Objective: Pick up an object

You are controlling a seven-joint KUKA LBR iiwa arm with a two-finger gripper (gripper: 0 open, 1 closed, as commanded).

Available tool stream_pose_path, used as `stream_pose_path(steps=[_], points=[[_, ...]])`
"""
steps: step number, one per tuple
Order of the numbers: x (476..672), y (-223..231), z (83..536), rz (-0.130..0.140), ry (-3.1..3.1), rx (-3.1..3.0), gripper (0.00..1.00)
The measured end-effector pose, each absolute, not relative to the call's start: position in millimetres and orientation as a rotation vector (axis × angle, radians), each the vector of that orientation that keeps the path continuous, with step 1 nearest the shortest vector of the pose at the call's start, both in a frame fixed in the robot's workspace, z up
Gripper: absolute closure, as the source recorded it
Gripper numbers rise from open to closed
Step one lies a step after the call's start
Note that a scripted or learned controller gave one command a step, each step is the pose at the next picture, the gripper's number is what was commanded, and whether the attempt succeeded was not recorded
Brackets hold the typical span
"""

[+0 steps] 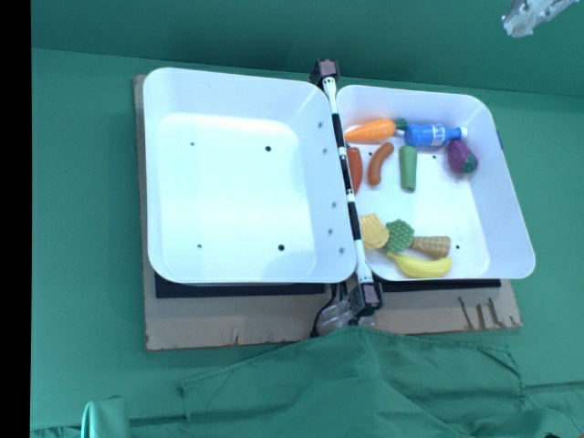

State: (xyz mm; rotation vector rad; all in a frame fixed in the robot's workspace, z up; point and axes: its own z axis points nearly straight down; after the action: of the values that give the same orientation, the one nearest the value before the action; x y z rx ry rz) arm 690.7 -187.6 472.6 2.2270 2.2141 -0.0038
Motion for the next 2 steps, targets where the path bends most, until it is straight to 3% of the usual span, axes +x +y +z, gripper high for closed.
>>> stream_pose_path(steps=[1,2], points=[[689.4,-188,437,-0.004,2.214,2.226,1.00],[664.2,-188,339,-0.008,2.217,2.230,1.00]])
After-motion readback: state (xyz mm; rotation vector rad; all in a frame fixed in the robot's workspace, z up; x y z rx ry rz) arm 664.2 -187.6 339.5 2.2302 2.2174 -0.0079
